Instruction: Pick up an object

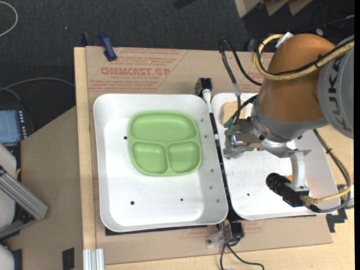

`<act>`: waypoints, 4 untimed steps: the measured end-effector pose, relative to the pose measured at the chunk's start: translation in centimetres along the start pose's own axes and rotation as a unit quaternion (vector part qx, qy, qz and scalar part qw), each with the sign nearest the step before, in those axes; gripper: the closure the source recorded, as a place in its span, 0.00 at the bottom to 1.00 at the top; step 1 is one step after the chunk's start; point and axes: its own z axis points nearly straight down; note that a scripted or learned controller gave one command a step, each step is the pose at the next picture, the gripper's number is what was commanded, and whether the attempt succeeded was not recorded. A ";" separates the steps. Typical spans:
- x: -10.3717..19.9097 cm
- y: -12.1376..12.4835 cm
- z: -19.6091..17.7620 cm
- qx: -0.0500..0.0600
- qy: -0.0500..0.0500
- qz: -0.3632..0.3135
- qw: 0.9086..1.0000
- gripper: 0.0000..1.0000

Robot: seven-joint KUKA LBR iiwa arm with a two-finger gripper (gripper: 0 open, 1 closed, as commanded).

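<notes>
Green divided plate lies flat mid left bin, apart from its walls. Gripper sits over right bin, right of the plate; its grip state cannot be told.

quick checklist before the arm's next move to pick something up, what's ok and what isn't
1. Green divided plate lies flat in the left bin: ok.
2. Plate free of the bin walls: ok.
3. Arm over the right bin, not over the plate: not ok.
4. Pincer fingers open: cannot tell.
5. Object between the fingers: cannot tell.
6. Objects in the right bin under the arm: cannot tell.
</notes>
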 end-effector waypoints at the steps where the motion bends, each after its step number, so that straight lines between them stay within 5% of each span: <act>1: 2.8 -0.9 -12.1 -0.011 0.000 0.002 1.000 1.00; 2: 0.8 -1.0 -16.6 -0.007 -0.002 0.005 1.000 1.00; 3: 4.7 -1.0 -16.4 -0.005 -0.001 0.003 1.000 1.00; 4: 0.3 -1.0 -21.3 -0.007 -0.002 0.007 1.000 1.00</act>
